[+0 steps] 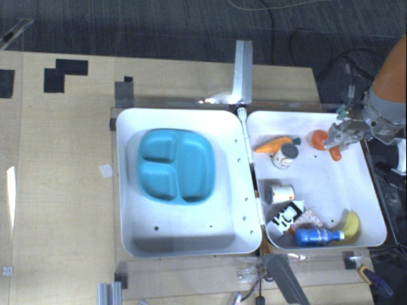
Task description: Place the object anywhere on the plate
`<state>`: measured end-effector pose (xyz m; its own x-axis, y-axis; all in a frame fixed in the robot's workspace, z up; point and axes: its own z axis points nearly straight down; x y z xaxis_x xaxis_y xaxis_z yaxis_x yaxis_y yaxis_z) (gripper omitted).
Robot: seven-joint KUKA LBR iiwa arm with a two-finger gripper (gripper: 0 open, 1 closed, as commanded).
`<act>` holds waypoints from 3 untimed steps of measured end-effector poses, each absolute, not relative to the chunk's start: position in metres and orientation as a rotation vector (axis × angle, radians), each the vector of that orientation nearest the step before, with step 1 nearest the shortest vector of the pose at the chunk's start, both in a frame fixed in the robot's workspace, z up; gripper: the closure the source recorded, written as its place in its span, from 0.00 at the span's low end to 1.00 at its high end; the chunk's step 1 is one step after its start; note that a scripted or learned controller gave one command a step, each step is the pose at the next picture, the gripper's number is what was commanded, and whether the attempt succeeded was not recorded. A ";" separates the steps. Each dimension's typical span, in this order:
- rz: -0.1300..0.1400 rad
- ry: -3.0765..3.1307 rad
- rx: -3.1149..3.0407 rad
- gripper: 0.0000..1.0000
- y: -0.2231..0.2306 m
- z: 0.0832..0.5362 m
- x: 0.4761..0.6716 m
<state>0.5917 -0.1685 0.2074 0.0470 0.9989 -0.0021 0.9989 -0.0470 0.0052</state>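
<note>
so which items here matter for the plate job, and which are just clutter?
Job:
- blue sectioned plastic plate, left bin
- small orange-red object, beside the gripper; likely the one to place

Lying about, right bin:
- orange carrot-shaped toy
- yellow banana-shaped toy
- blue bottle
- small white cylinder
- black-and-white box
</note>
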 end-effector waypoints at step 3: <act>0.006 2.670 1.649 1.00 0.103 0.185 0.617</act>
<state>0.6174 0.1030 0.1855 -0.4479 0.8941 -0.0012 0.8941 0.4479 0.0056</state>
